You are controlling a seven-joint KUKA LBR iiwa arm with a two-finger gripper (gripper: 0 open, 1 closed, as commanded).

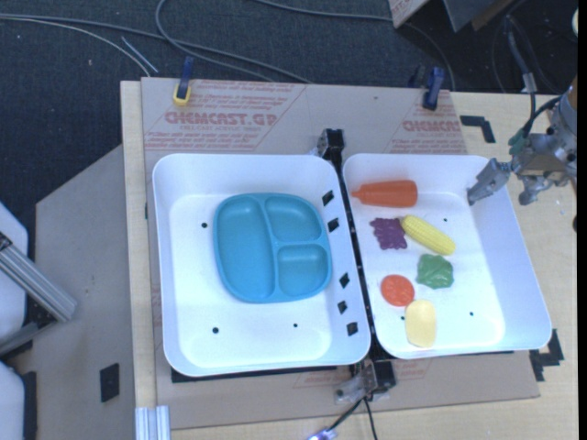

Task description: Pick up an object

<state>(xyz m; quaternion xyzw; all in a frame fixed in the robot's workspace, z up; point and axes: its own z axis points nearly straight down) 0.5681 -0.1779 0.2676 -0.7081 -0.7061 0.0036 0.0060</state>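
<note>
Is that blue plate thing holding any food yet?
No. The blue divided plate in the left bin has bare compartments; the toy foods, like the carrot, lie in the right bin.

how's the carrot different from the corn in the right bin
The carrot is orange-red; the corn is yellow. The carrot lies level along the bin's far side; the corn lies slanted, nearer the middle. The corn touches the purple grapes; the carrot lies apart. Both are elongated toy foods in the right bin.
</note>
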